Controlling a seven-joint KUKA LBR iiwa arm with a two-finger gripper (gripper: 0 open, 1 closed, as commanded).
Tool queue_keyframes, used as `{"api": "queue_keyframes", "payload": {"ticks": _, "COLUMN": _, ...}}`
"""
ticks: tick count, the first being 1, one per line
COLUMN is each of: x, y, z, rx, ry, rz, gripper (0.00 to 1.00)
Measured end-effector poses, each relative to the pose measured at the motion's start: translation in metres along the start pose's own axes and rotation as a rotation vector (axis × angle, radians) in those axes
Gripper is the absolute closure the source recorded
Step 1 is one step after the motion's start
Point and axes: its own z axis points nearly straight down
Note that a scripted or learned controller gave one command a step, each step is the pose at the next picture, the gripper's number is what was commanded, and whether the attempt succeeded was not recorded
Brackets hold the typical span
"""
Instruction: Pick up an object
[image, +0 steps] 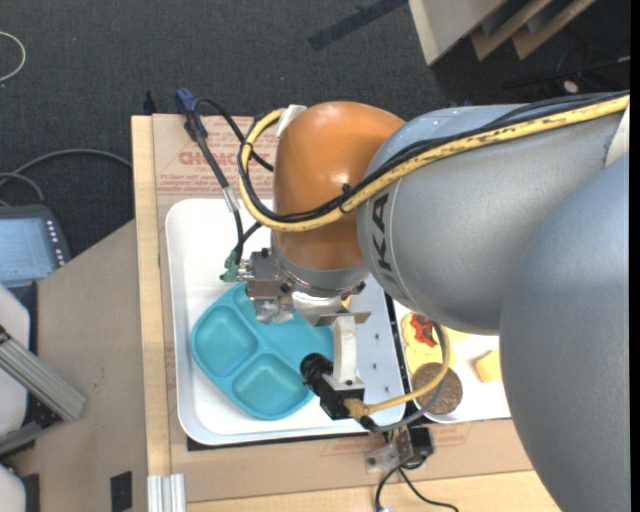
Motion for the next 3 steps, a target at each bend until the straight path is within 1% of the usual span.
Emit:
{"api": "queue_keyframes", "payload": {"ticks": 1, "x": 0.007, "y": 0.023, "z": -0.223, "rx": -0.019, "ry": 0.008, "rz": -0.002, "gripper": 1.00}}
{"api": "queue_keyframes", "payload": {"ticks": 2, "x": 0.008, "y": 0.022, "z": -0.223, "rx": -0.003, "ry": 0.000, "rz": -0.003, "gripper": 1.00}}
{"api": "queue_keyframes", "payload": {"ticks": 3, "x": 0.007, "y": -0.005, "z": -0.298, "rx": -0.008, "ry": 0.005, "rz": -0.003, "gripper": 1.00}}
